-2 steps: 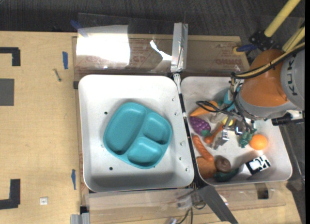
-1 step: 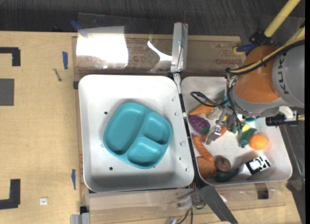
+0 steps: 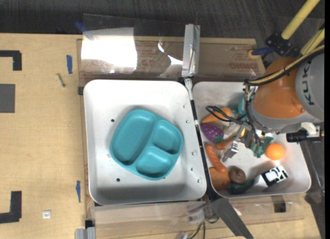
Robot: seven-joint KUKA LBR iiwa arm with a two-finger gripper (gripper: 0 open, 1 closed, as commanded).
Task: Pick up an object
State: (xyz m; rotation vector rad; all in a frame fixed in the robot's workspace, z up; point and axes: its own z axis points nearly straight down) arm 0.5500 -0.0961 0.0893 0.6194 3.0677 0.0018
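jaws (image 3: 233, 149): state unclear | glossy teal sectioned tray (image 3: 147, 143) | smooth round orange (image 3: 275, 152)

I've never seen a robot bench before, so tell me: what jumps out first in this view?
The teal divided tray catches the eye first, lying alone and slightly askew in the left white bin. Next is the grey arm with its orange band, reaching in from the right over the right white bin, with its gripper low among a jumble of small toy foods, among them an orange ball and a purple piece.
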